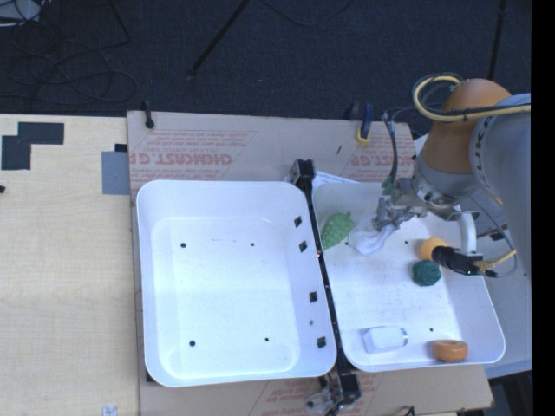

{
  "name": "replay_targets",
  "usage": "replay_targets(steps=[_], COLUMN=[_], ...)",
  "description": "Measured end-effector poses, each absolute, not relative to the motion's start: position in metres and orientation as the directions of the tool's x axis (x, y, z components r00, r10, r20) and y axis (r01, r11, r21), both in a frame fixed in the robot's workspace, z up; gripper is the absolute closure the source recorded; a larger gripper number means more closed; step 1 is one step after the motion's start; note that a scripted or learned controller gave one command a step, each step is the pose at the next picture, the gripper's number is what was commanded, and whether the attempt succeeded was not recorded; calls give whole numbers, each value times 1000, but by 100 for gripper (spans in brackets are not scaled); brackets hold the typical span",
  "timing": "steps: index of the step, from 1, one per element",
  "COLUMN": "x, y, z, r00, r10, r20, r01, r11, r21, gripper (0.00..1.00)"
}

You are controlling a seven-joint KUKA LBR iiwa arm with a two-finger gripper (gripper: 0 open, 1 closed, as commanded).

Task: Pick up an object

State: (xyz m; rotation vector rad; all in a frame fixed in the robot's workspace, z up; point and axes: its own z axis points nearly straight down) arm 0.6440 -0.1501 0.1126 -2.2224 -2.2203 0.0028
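1. While hanging over the far-left part of the right bin [395, 306], parked right on top of a crumpled white scrap [368, 243]: the gripper [388, 217], reaching in from the right edge.
2. Open or closed? Can't tell from this angle, too much wrist hardware and cable in the way. Nothing visibly pinched, so not calling it a hold.
3. Closest candidate by a long way: that white scrap, poking out just toward the bin's near-left from the gripper tip, touching it or nearly so. Hard to say which.
4. Long axis of the scrap: looks slanted, running from the tip down toward the divider between the bins. Only a guess, being white on white.
5. Also in the right bin:
   - green lump [337, 229], just beside the scrap, up against the left wall
   - teal ball [426, 272], near the right edge
   - yellow piece [431, 249], just behind the ball
   - white block [384, 339], by the near edge
   - orange disc [449, 350], in the near-right corner
6. Left bin [225, 310]: nothing to add.
7. Judgement call: still at the reach-and-close stage, nothing lifted yet. Probably just needs a short drop straight down onto the scrap and a squeeze across its narrow side.
8. Possible snag: soft, flat stuff like that slipping out, or the green lump getting nudged.
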Motion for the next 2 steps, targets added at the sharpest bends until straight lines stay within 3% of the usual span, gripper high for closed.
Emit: replay_targets(steps=[1,2], x=[644,647], y=[-172,-134], z=[119,241], r00=[1,-5], r10=[1000,1000], r20=[-1,-1], r01=[1000,1000], r11=[-1,5], r21=[0,12], gripper=[100,100])
